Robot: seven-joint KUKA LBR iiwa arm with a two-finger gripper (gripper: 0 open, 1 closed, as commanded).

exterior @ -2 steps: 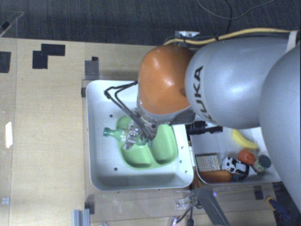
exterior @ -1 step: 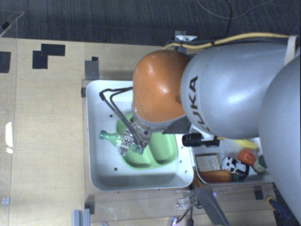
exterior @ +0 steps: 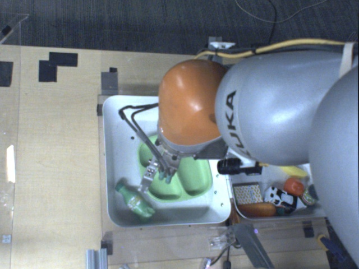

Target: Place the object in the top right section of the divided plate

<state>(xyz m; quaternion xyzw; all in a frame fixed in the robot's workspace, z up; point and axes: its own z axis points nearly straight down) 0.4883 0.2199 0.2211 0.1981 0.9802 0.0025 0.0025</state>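
Note:
A light green divided plate [exterior: 193,178] lies in the left white bin [exterior: 112,150], and the arm's orange band and wrist cover most of it. My gripper [exterior: 159,174] hangs low over the plate's left part, close to its rim. A green plastic bottle [exterior: 134,200] lies on its side in the bin's front left corner, just left of and below the gripper; whether the gripper's tip touches it is unclear. The plate's far sections are hidden under the arm.
The right bin [exterior: 238,210] holds a checkered item [exterior: 247,194], an orange oblong thing [exterior: 259,209], a black and white toy [exterior: 277,198], a red-orange object [exterior: 294,185] and something yellow [exterior: 294,171]. A black cable [exterior: 132,119] loops over the left bin's far part.

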